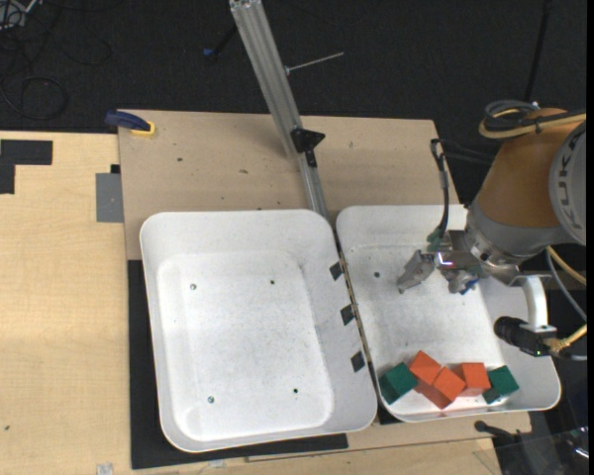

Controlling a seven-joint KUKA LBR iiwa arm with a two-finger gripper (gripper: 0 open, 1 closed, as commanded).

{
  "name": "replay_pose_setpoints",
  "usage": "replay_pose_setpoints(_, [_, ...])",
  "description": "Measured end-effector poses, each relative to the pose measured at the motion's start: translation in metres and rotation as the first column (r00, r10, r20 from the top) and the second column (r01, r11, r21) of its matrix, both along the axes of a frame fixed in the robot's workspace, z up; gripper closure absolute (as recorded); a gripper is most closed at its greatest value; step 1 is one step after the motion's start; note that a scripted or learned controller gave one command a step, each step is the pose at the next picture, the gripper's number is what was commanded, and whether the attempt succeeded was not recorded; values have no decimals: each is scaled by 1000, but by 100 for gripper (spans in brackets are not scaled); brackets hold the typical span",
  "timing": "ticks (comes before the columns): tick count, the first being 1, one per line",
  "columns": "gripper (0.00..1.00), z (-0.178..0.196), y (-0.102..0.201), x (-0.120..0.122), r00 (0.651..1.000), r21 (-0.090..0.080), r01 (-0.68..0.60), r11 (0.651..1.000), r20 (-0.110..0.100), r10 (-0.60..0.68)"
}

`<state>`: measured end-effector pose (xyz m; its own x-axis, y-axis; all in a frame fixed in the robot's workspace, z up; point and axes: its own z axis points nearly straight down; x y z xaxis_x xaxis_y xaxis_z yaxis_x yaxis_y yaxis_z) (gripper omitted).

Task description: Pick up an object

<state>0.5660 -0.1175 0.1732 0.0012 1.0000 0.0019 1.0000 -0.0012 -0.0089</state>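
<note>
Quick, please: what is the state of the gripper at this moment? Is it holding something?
Two-finger gripper: cannot be told whether open or closed; no object seen in it. It hangs above bare floor of the right shallow white bin.

Your arm (530,181) comes in from the right, its orange band above the grey wrist sitting high in the view. The wrist tilts down and to the left, carrying the gripper (413,277) at its left end. You can see its fingers (408,283) splayed apart, pointing down-left, nothing between them.
</note>
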Motion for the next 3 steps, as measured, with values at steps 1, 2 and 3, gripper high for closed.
replay_pose_setpoints(1, [0,-56,3,8,1000,0,3,1000,-1,-3])
replay_pose_setpoints(2, [100,-43,0,9,1000,-1,11,1000,4,-11])
replay_pose_setpoints(3, [100,-1,-2,12,1000,-2,4,1000,10,-4])
